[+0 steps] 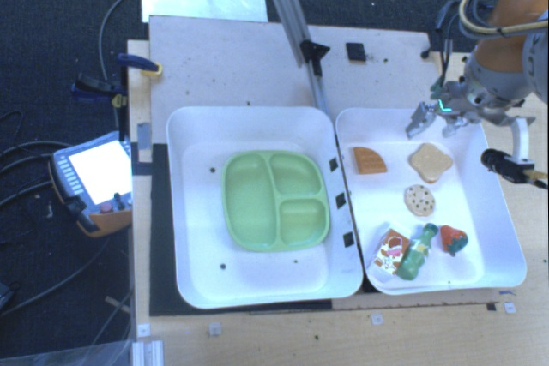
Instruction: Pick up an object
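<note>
1. My claw [436,122] hangs over the far edge of the right bin [506,223].
2. In that bin, the cookie [419,200] sits at the middle.
3. Behind the cookie lies the bread slice [430,161]; left of the bread, the wedge [369,159].
4. Before the cookie lie the carton [390,252], bottle [417,253] and strawberry [453,240].
5. Left of the cookie, in the left bin [193,270], lies the divided plate [276,201].

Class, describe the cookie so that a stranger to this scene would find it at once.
Find the right bin, the one holding the small items. Near its middle lies the cookie, just below the bread slice. It alone is round, pale and speckled with dark chips.
</note>
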Robot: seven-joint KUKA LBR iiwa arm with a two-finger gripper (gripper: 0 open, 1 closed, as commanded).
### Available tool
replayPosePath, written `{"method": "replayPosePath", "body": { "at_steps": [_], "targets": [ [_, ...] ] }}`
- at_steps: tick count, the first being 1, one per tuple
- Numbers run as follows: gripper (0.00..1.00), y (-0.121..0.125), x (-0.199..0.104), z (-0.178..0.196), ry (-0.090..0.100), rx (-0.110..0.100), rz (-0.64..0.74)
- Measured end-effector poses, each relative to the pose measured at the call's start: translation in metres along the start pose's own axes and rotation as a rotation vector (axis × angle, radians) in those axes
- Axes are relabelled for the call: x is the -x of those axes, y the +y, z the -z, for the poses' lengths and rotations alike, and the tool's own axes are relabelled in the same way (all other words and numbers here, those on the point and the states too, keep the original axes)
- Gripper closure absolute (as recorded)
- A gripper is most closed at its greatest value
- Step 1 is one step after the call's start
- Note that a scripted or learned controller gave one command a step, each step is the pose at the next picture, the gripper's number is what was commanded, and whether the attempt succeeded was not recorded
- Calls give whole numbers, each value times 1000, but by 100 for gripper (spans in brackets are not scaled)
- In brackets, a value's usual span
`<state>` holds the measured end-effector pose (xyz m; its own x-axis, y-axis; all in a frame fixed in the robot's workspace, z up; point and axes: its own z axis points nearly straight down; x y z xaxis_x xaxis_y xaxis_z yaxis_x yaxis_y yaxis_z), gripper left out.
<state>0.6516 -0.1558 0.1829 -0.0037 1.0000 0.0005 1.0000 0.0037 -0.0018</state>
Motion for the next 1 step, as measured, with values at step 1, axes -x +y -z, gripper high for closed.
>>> {"method": "replayPosePath", "body": {
  "at_steps": [1],
  "targets": [
    [0, 1, 0, 2, -1, 4, 1]
  ]
}}
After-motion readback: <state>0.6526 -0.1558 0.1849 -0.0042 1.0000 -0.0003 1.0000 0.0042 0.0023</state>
